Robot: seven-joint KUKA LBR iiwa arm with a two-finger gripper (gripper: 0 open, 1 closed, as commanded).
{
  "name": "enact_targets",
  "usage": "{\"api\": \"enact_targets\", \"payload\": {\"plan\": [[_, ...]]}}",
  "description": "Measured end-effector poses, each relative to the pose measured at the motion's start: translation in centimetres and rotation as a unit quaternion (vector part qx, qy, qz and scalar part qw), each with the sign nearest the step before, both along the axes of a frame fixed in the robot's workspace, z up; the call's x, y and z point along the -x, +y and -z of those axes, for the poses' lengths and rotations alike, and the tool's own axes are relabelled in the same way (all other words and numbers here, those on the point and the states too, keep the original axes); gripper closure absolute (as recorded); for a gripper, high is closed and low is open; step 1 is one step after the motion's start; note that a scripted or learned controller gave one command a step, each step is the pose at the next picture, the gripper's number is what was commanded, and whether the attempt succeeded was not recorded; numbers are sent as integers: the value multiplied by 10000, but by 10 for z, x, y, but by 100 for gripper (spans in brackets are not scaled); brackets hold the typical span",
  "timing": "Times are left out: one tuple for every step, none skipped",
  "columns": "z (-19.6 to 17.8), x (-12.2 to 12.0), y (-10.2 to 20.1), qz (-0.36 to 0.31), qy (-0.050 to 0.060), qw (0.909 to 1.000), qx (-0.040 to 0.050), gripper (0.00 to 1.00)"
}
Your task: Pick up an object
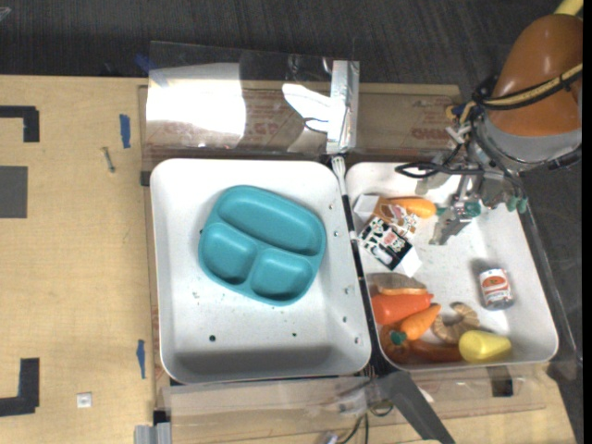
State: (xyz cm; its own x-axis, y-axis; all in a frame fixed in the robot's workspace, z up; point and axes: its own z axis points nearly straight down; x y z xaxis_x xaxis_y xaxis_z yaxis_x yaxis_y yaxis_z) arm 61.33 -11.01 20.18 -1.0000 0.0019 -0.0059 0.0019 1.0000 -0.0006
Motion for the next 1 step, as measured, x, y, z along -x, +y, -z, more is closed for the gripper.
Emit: {"api": "enact_targets", "payload": {"plan": [[110, 72, -46, 357, -2, 9994, 0, 0]]}}
